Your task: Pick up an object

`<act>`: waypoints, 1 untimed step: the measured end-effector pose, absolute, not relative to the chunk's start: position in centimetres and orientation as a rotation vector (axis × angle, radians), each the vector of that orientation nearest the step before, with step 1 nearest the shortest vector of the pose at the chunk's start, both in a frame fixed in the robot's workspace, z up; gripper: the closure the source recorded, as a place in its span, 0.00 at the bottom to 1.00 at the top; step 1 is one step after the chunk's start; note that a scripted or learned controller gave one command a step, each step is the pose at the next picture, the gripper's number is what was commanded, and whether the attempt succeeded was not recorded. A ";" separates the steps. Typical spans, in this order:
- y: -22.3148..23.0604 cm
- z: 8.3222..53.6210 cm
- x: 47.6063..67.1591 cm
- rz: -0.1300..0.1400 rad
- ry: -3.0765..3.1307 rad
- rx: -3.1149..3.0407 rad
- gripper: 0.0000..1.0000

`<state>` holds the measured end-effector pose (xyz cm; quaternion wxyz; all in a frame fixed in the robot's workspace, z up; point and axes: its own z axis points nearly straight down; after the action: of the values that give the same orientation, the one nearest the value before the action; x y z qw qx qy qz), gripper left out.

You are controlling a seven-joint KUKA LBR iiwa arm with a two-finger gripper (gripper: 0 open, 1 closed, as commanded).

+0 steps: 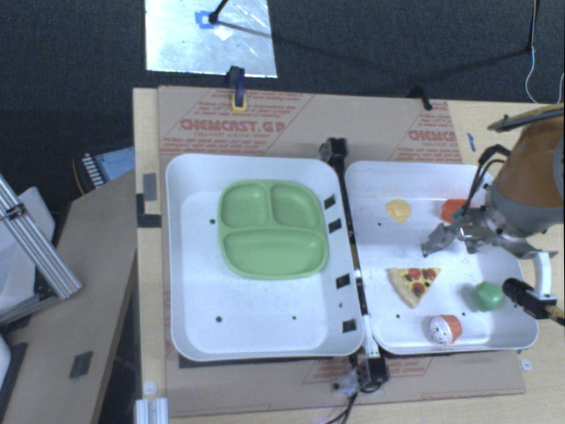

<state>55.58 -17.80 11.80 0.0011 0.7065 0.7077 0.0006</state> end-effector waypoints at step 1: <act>-17.8 8.4 55.7 0.001 2.222 2.220 0.00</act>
<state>55.68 -17.77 8.42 0.0004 0.7067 0.7075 0.0003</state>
